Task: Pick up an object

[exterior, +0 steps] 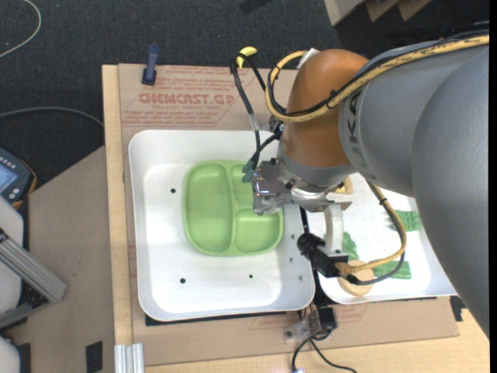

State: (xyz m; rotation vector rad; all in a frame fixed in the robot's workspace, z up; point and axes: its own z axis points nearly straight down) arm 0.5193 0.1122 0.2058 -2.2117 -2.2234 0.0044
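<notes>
The green tray (221, 208) fills the left bin's (151, 231) middle; the arm (404, 107) blocks its three o'clock side.

Bench top is a brown board (186, 99) printed in red lettering, blue clip (150, 64) at its far left edge, dark carpet (93, 22) beyond, loose white cable (27, 12) on carpet at upper left, aluminium extrusion bar (31, 269) at left edge.

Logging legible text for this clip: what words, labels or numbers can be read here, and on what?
"CHEMCAST GP", in red on the brown sheet behind the left bin.
Smaller red lines above and below it: too blurred to read.
No text is legible on the green divided tray.
</notes>
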